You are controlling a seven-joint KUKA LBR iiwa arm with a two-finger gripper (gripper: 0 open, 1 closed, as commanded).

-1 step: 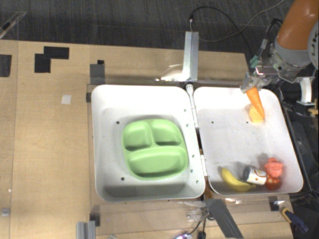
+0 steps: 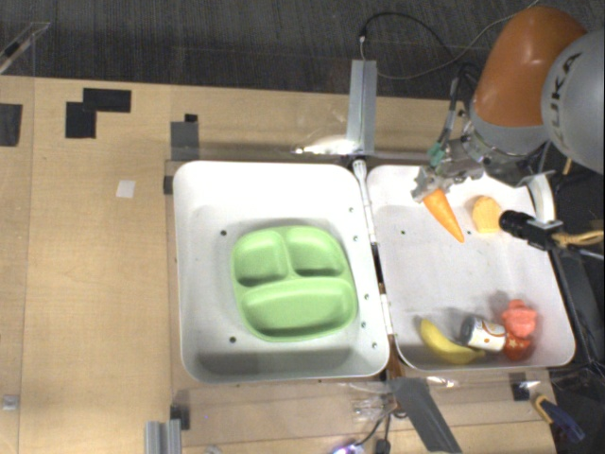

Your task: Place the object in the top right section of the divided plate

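Pick-up step, by my read: two-finger gripper (image 2: 437, 176) sits over the thick end of the orange tapered plastic carrot (image 2: 443, 213) in the right white bin (image 2: 473, 272); clamped or apart, cannot tell; next calls for a carry to the green divided plate (image 2: 293, 282), top right section

Divided plate (image 2: 293, 282): light green. Both bins (image 2: 203, 253): white. Carrot (image 2: 444, 214): orange. Banana (image 2: 444, 341): yellow. Toy at carrot's 3 o'clock (image 2: 485, 214): yellow-orange. Lumpy toy at banana's 3 o'clock (image 2: 518, 322): red-pink, perhaps strawberry. Arm (image 2: 529, 64): grey with orange band. Bench (image 2: 85, 272): pale wood.
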